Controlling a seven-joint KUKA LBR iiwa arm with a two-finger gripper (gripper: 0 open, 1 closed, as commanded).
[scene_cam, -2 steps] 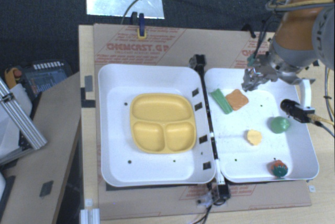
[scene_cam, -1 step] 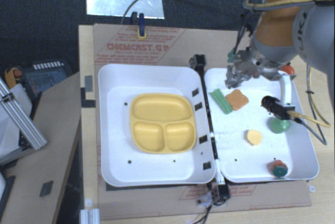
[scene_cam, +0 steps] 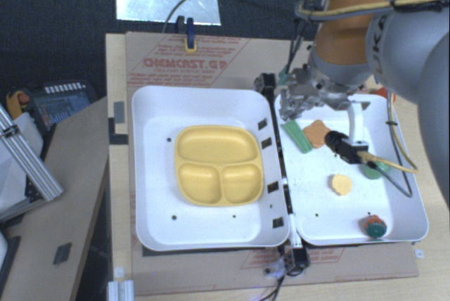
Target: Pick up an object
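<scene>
The gripper (scene_cam: 294, 110) is hanging low over the far left corner of the right bin (scene_cam: 415, 222), and whether it is open or closed cannot be told from here. Just below it a flat green strip (scene_cam: 297, 136) is lying at a slant, touching a flat orange piece (scene_cam: 317, 132) beside it. Farther toward the near side, a small pale yellow piece (scene_cam: 342, 184) is sitting alone, and a round red-and-green object (scene_cam: 374, 226) is resting well apart near the front wall.

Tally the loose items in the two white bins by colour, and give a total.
Yellow: 2, the divided tray and a small round piece
Green: 1, a flat strip
Orange: 1, a flat piece
Red and teal: 1, a small ball
Total: 5
</scene>
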